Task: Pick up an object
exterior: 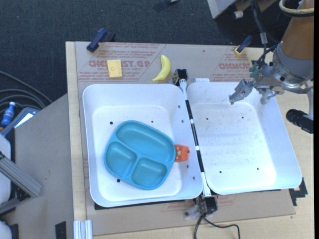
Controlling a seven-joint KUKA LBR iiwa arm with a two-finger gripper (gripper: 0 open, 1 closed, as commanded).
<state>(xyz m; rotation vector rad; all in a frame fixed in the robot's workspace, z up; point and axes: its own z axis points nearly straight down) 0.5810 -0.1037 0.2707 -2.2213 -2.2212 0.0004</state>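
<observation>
While positioned over the right bin's far edge:
Jaws [238, 95]: aperture cannot be told.
Blue plate [139, 154]: seated in left bin [94, 133].
Orange block [181, 153]: touching plate's right rim.

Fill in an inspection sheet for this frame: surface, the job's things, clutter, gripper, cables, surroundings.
Surface: bench topped with printed cardboard, bearing left bin and right bin side by side.
Job's things: blue divided plate and small orange object touching its right edge, both in the left bin.
Clutter: banana and yellow block on the cardboard behind the bins.
Gripper: gripper above the right bin's far edge, nothing seen between its fingers.
Cables: black cable at the front edge; dark cables on the left floor.
Surroundings: dark carpet.
</observation>
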